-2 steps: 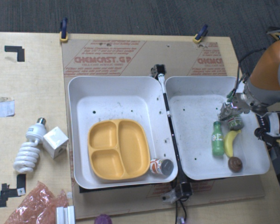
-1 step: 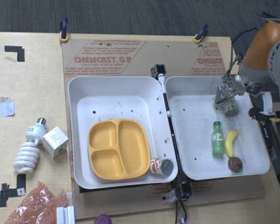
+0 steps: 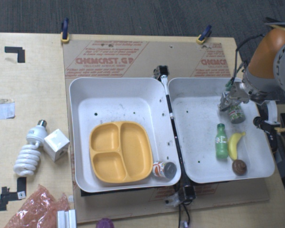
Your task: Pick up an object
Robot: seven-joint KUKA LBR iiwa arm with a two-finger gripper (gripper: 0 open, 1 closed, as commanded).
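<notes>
Claw [image 3: 232,103] is hovering just above-right of the green bottle [image 3: 221,141], lying upright-lengthwise; I cannot tell its grip state.

Grey arm [image 3: 275,65] with an orange band

A rounded orange section is seen above the grey wrist (black cables are looped alongside), ending in a small metallic end effector [image 3: 230,99].

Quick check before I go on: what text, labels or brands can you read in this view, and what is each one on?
"CHEMCAST G P": printed in red on the brown sheet under the bins, left print.
"CHEMCAST": same print again on the sheet's right part, cut off by the edge.
Smaller red lines under both prints: too blurred to read.
Green bottle label: too small to read.
Can label: unreadable.
Item at the gripper: no legible text.
</notes>
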